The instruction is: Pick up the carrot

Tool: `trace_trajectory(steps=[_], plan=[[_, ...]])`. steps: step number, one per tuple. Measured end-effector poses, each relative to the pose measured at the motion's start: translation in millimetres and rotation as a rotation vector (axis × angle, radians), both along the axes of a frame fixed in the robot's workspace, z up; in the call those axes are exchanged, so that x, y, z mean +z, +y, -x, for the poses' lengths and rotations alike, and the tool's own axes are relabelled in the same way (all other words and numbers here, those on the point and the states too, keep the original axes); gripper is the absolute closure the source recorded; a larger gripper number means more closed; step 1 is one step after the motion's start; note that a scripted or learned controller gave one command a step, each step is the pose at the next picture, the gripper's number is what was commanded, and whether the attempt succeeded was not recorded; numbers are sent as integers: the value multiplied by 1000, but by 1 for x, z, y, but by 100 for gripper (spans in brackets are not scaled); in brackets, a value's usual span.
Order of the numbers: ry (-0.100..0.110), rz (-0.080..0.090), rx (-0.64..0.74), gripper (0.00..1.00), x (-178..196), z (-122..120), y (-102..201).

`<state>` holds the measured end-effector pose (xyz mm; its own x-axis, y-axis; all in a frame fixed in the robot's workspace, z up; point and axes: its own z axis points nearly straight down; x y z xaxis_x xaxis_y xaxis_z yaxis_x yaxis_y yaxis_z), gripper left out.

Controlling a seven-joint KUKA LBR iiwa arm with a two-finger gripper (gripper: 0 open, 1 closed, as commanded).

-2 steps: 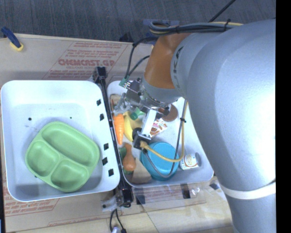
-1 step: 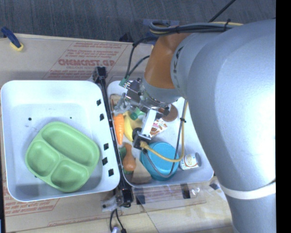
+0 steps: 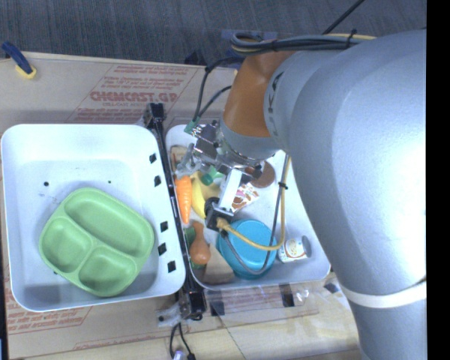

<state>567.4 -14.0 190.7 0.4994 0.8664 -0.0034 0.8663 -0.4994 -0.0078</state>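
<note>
Claw (image 3: 199,163): low in the right bin (image 3: 304,272); finger state cannot be told.
Carrot (image 3: 184,196): just below it, along the bin's left wall.
Left bin (image 3: 30,156): green tray (image 3: 97,241).
Surface (image 3: 97,88): brown board.

only readable bit afaik: "CHEMCAST GP" in red print on the brown protective paper sheet (image 3: 135,88) under the bins, smaller lines too blurry

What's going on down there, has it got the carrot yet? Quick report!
Gripper low in right bin. Carrot lying loose by the bin's left wall. Banana, blue bowl crowding it.
</note>
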Motion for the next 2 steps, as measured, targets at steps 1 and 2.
trace_trajectory(steps=[1, 2], plan=[[0, 0, 0, 0, 0, 0, 0], [0, 0, 0, 0, 0, 0, 0]])
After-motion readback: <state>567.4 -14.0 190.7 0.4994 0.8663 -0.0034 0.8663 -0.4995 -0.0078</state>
